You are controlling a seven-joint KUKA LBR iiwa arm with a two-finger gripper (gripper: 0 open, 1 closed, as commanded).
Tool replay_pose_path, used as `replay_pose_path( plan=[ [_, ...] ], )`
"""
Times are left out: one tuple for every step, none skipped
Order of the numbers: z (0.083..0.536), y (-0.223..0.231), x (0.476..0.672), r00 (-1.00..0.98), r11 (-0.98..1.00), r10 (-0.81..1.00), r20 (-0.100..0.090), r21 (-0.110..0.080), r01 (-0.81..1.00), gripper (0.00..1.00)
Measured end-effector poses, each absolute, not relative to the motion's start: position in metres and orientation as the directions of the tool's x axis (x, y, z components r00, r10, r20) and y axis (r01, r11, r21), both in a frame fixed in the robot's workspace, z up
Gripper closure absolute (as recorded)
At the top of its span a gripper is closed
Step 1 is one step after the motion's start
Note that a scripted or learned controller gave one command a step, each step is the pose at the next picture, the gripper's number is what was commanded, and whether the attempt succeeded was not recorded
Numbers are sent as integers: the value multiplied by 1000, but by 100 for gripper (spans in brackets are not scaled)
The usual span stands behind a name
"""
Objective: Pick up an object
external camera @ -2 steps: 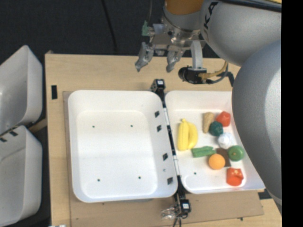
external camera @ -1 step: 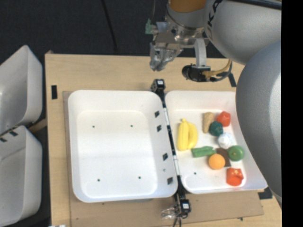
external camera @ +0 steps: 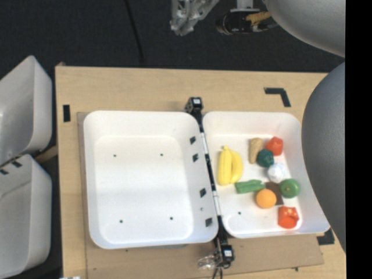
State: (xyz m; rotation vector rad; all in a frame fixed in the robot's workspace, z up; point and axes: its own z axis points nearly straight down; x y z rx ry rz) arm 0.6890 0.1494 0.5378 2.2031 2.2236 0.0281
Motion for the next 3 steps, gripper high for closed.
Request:
replay_pose_path(
  plan=[
    [551,79,690,4,-4,1000,-3,3,1000,100],
    [549,23,690,5,-5,1000,-3,-1,1000,100],
    [550,-57,690,7,-7,1000,-4,2,1000,100]
  ],
)
